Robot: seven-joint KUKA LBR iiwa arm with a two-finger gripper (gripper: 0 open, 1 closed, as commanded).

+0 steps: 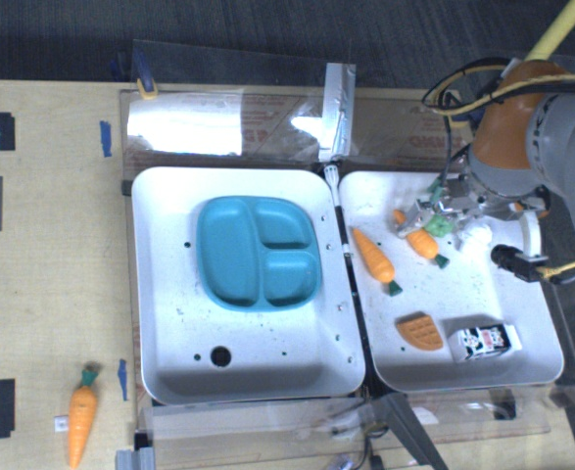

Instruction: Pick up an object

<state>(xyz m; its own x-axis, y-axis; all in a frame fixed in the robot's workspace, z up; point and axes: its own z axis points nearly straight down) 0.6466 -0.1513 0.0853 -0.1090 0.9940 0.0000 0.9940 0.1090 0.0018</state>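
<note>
The right bin [532, 306] holds several toys. A long orange carrot [373, 256] lies near its left wall. A shorter carrot [423, 244] lies toward the back, beside a small orange piece [401, 218] and a green bit [439, 225]. An orange bread-like wedge [422, 332] and a black-and-white carton [483, 341] lie near the front. My gripper [451, 207] is low at the back of this bin, just above and to the right of the shorter carrot, over the green bit. I see nothing clearly held.
The left bin [160, 292] holds a blue divided plate [260, 251] and a small black disc [220, 356]. Another carrot [81, 414] lies on the wooden bench at the front left. The grey arm with its orange band [507, 130] and cables hangs over the right bin's back right corner.
</note>
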